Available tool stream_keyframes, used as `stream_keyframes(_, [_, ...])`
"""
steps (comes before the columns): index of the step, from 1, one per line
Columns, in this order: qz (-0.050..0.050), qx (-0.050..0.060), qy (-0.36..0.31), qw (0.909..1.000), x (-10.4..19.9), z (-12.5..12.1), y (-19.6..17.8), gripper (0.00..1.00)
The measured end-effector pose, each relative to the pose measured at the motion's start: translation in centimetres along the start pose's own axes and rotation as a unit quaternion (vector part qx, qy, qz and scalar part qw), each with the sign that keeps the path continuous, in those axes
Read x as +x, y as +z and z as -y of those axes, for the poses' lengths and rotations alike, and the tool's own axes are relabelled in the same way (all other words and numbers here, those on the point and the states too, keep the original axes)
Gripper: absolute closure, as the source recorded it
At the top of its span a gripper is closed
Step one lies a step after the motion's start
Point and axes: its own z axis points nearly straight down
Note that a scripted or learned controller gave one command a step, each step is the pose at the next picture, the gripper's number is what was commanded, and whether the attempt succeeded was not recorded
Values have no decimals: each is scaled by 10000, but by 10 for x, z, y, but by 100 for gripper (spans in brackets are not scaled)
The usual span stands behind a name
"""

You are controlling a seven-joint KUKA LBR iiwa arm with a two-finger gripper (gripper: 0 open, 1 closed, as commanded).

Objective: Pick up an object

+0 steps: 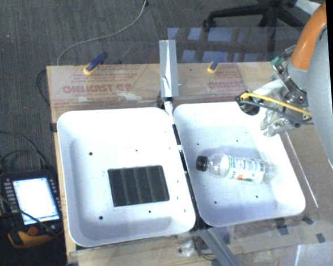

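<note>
- Camera view: at the near edge, the front rims of 2 shallow white bins are seen side by side on the bench, the left bin [72, 164] and the right bin [285, 203] touching along their inner walls.
- Beyond the bench's left side, a handheld pendant [32, 201] with a lit white screen is seen lying on the dark floor, with cables trailing from it.
- On the floor of the left bin, a dark ribbed rectangular tray [138, 185] is seen lying flat, a little nearer the front wall than the back.
- In the right bin, a clear plastic bottle [237, 167] is seen lying on its side near the middle, its black cap pointed toward the dividing walls and its printed label turned up.
- Farther back and to the right, the gripper [277, 124] is seen above the right bin's back right corner, well apart from the bottle; nothing is seen between its fingers, and whether the jaws are open or closed cannot be told.
- Behind the bins, a brown board [106, 88] with red lettering is seen, with 2 yellow-and-blue clamps [93, 63] on its far edge.
</note>
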Motion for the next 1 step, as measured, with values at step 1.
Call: stream_keyframes(1, [7,3,-1097,9940,-9,-14,34,100])
